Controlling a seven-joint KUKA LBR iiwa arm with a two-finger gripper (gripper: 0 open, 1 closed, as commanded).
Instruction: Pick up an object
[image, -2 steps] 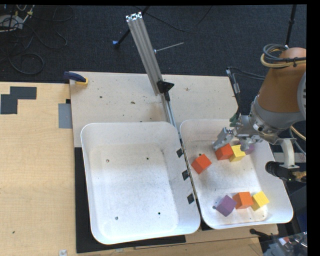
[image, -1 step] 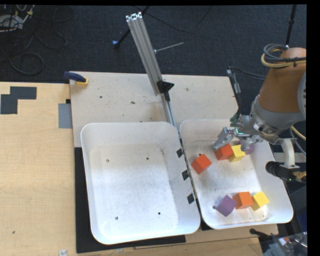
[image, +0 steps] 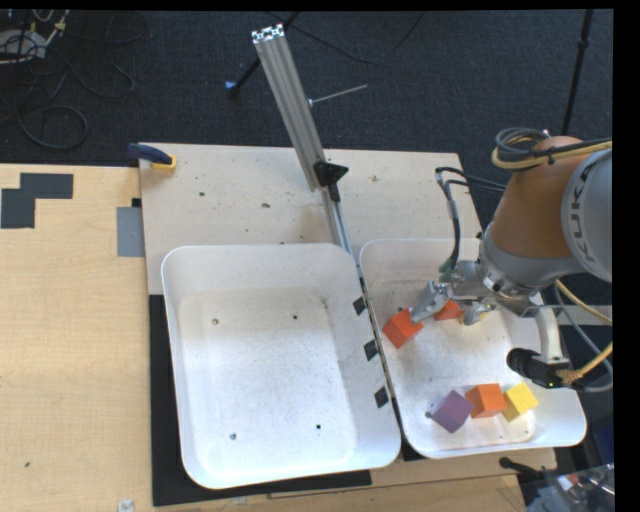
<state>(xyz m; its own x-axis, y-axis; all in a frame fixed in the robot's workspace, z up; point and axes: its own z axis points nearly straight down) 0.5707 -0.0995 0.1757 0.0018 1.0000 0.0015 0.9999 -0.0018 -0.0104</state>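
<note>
My gripper (image: 451, 304) hangs low over the upper middle of the right bin (image: 560, 432), under the grey wrist with its orange band. Its fingers stand apart, so it is open. A small orange-red piece (image: 447, 311) shows in the gap between them, partly hidden, and I cannot tell whether either finger touches it. An orange-red block (image: 402, 327) lies just left of the left fingertip (image: 424, 309), near the bin's left wall. Along the bin's front lie a purple block (image: 451, 411), an orange block (image: 487, 399) and a yellow block (image: 520, 400).
The left bin (image: 180, 300) stands beside the right one, with black clips along the shared wall. A slanted metal pole (image: 295, 100) rises behind the bins. Cables and a black fitting (image: 530, 366) hang at the arm's right side.
</note>
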